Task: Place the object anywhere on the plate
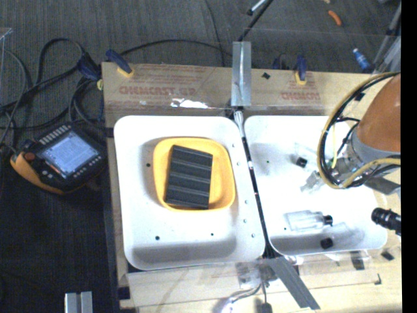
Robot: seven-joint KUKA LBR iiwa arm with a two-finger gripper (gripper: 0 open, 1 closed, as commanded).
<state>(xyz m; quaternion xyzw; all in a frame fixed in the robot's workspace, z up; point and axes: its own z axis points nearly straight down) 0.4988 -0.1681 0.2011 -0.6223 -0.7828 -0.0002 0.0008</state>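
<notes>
Dark ridged block [189,176] lying flat on the yellow plate [158,175], roughly centred, with a strip of bare rim on every side, widest on the left. Plate sitting in the middle of the left bin [130,175], clear of all four walls, with open white floor toward the near edge.

In the right bin [280,142]: clear bottle with a black cap [306,221] on its side near the front wall, a small black piece [326,242] just beyond it toward that wall, and a small dark-and-clear piece [300,161] farther back. Open floor along the bin's left wall.

Arm [374,129] reaching in over the right bin's right half, looped cables [332,155] hanging around the wrist. Gripper [316,180] low over the bin's middle, well apart from the plate; cannot tell whether spread or pressed together, the wrist and cables crowding it.
</notes>
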